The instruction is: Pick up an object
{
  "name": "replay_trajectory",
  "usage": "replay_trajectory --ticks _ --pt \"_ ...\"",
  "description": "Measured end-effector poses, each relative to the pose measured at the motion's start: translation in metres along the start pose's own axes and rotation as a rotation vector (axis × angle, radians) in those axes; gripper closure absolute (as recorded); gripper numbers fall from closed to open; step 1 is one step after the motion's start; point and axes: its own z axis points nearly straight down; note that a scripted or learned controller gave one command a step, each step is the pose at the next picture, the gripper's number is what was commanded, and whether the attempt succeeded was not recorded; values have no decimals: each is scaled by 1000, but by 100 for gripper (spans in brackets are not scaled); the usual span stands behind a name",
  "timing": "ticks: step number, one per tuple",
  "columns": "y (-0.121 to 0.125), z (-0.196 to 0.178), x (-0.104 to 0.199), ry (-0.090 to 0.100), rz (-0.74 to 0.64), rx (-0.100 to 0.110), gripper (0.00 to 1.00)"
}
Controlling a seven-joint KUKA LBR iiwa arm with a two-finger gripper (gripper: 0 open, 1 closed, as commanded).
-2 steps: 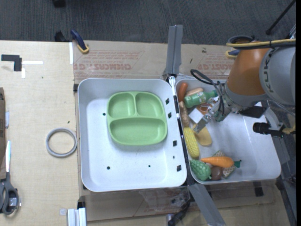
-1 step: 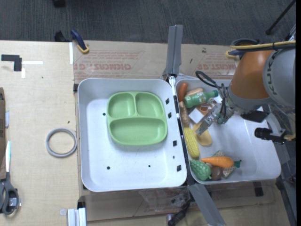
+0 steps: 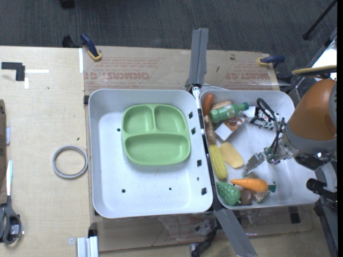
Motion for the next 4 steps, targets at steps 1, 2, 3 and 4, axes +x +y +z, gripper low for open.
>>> replay_trajectory --ticks 1,2,3,4 --pt "-12 0 66 1 95 1 0" --pt "-27 -20 20 -2 -337 -2 0" --pt "-6 -59 -20 -1 -340 -2 0" --pt "-8 -25 46 0 12 1 0"
